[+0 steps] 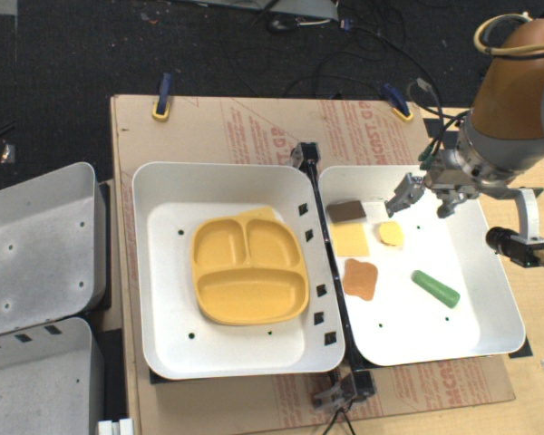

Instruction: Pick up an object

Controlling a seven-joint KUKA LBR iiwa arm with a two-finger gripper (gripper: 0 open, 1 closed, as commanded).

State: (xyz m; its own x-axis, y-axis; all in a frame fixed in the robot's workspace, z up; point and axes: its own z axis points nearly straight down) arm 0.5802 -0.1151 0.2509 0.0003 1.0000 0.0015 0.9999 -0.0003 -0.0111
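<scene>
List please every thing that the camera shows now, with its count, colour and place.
bins: 2, white, side by side on the bench; left bin, right bin
divided tray: 1, yellow, in the left bin
brown block: 1, dark brown, right bin, upper left
flat slice: 1, pale yellow, below the brown block
small round piece: 1, yellow, right of the slice
flat piece: 1, orange-brown, below the slice
long piece: 1, green, right bin, middle
clamps: 2, blue and yellow, far edge of the board;
gripper: 1, grey, open, above the right bin, holding nothing
</scene>
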